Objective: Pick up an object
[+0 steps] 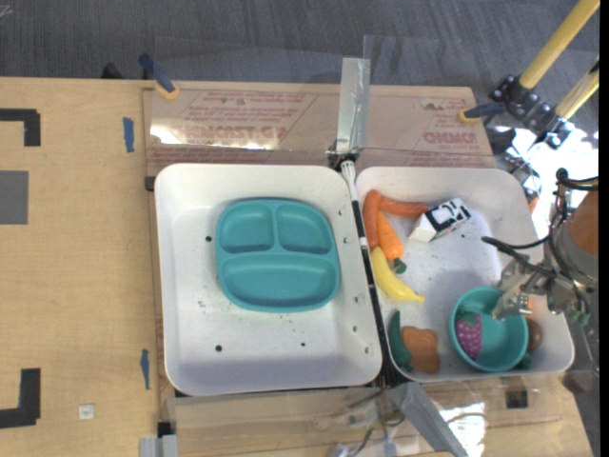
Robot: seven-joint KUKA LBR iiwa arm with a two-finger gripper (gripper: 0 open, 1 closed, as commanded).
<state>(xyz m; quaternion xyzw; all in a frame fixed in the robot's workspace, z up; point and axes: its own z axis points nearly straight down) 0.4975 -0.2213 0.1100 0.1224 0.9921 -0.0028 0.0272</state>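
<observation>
While the pincer (519, 298), its state impossible to tell, hovers at the teal bowl (490, 329), the approach step needs a descent onto the grapes (468, 332).

teal plate (277, 255), yellow banana (391, 278), white bins (181, 284)

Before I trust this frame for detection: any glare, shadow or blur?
Camera view: glare whitens the clear panel behind the bins; the right bin is brightly lit with soft shadows beside the toys; the claw over the teal bowl looks slightly smeared; the teal plate is sharp.
</observation>
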